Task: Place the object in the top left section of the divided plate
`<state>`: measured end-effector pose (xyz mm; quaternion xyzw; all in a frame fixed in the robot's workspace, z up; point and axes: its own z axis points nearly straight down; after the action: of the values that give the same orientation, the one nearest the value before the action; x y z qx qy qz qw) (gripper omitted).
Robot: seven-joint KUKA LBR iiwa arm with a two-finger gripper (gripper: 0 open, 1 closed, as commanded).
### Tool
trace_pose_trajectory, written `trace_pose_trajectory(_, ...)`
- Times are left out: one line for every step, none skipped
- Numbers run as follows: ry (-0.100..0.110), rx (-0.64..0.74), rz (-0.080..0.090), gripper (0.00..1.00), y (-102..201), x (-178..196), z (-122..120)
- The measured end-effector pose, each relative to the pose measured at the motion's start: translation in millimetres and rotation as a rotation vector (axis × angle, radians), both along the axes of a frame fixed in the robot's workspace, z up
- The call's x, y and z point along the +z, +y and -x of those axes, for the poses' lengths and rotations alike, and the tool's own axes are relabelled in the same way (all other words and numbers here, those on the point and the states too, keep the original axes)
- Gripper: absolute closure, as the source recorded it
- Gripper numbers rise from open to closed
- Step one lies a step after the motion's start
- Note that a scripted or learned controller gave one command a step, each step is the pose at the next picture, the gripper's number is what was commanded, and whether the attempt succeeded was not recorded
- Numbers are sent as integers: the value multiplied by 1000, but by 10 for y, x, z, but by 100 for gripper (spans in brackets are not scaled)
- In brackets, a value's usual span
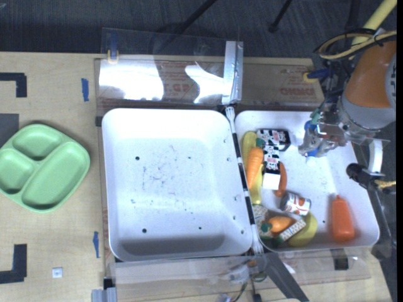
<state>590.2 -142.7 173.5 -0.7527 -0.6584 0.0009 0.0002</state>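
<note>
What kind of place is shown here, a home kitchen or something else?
Most likely a robotics lab bench, not a kitchen. Two white bins sit side by side on a wooden bench with blue tape marks, a grey and orange robot arm reaches over toy food, and a green divided plate waits nearby.

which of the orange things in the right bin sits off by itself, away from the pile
The orange bottle-shaped object near the right bin's lower right corner. The long carrot and the small carrot both lie in the clutter along the left wall.

A robotics lab: taped bench (pixel 50 74), tripod legs (pixel 208 8), cables (pixel 343 43)
</note>
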Motion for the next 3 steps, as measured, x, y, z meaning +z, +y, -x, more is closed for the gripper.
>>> trace_pose_trajectory(-12, 5, 4, 100, 319, -578, -71)
trace_pose_trajectory(-2, 166, -1, 100, 1162, 108, 151)
trace_pose_trajectory(2, 271, -2, 100, 2296, 102, 1027)
